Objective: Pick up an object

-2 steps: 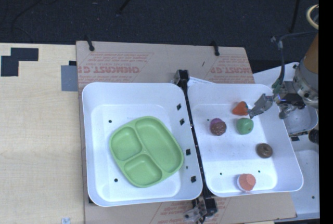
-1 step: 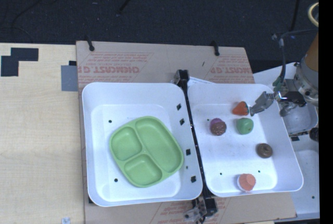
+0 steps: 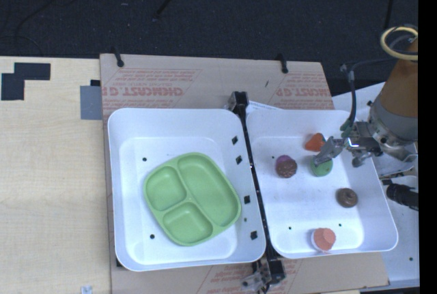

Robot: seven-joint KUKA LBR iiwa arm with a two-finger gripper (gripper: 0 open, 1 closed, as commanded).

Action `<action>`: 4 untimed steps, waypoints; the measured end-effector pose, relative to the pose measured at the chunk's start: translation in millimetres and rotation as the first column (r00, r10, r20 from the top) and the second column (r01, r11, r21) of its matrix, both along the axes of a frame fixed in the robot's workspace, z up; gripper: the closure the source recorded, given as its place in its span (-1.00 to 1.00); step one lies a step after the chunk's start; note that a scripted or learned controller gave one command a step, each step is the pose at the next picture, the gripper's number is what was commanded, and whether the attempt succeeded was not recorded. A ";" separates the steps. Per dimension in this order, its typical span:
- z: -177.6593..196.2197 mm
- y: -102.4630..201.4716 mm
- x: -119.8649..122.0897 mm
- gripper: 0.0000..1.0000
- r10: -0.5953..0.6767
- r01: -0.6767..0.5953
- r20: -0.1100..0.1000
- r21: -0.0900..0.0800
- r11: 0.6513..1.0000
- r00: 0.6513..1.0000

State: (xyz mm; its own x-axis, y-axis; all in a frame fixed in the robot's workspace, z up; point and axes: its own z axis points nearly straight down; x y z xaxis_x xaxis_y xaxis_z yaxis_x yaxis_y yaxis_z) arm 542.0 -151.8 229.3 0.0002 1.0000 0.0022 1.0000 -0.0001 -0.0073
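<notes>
The right bin (image 3: 369, 231) holds several small objects. An orange piece (image 3: 314, 142) lies near its back, with a green piece (image 3: 321, 167) just in front of it. A dark purple ball (image 3: 285, 166) sits to the left, a brown ring-shaped piece (image 3: 347, 198) to the right, and a pink-orange round piece (image 3: 323, 239) at the front. My gripper (image 3: 333, 150) reaches in from the right, low over the bin. Its tip is right above the green piece and beside the orange one. Nothing is visibly lifted.
The left bin (image 3: 126, 149) holds a green divided plate (image 3: 192, 198). A black divider (image 3: 249, 177) runs between the two bins. Cardboard (image 3: 205, 84) lies under both bins, and a pale wooden bench top (image 3: 48, 183) extends to the left.
</notes>
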 end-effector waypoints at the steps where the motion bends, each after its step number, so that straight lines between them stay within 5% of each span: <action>1: -63.3 6.9 -0.2 -1.00 0.000 0.000 -0.002 0.001 1.000 1.000; 2: -108.0 4.3 -4.7 -1.00 -0.001 0.001 0.000 0.000 1.000 1.000; 3: -95.3 3.0 -4.0 1.00 -0.004 0.004 0.002 0.000 1.000 1.000; 4: -35.0 1.7 4.0 1.00 0.001 -0.001 0.010 -0.003 1.000 1.000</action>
